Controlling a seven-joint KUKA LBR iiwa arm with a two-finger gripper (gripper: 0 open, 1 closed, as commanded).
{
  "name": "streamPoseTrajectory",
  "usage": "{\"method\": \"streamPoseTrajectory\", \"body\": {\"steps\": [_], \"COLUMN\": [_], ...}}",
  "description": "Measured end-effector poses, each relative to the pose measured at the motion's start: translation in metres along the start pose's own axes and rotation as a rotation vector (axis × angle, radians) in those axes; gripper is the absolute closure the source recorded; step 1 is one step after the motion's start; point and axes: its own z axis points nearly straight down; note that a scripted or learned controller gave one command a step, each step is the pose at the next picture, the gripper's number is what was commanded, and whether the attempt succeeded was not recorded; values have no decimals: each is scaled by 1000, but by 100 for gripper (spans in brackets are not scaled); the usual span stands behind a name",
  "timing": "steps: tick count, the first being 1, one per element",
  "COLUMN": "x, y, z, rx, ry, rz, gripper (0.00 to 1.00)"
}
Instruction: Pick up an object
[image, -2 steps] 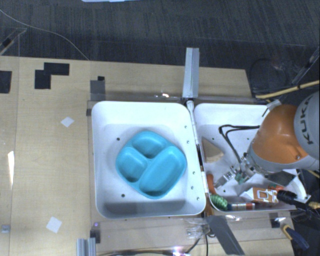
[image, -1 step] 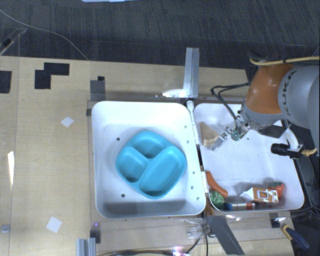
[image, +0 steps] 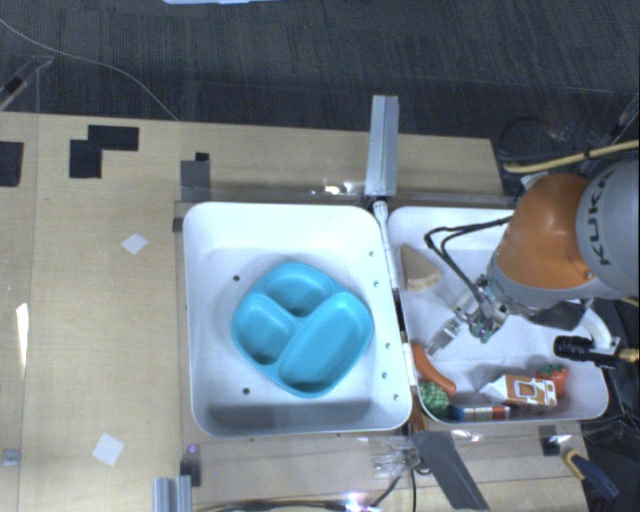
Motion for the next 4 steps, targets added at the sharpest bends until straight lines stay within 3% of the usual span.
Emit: {"method": "streamPoseTrajectory", "body": {"steps": [1, 2, 3, 4], "x": [31, 16, 28, -16], "y": [-38, -12, -37, -10], "z": [-1, -1, -3, 0], "rx": [-4, 1, -6, 0], "ry": [-8, -3, -19, -2], "rz": [63, -347, -313, -533], "gripper": [0, 0, 0, 0]}}
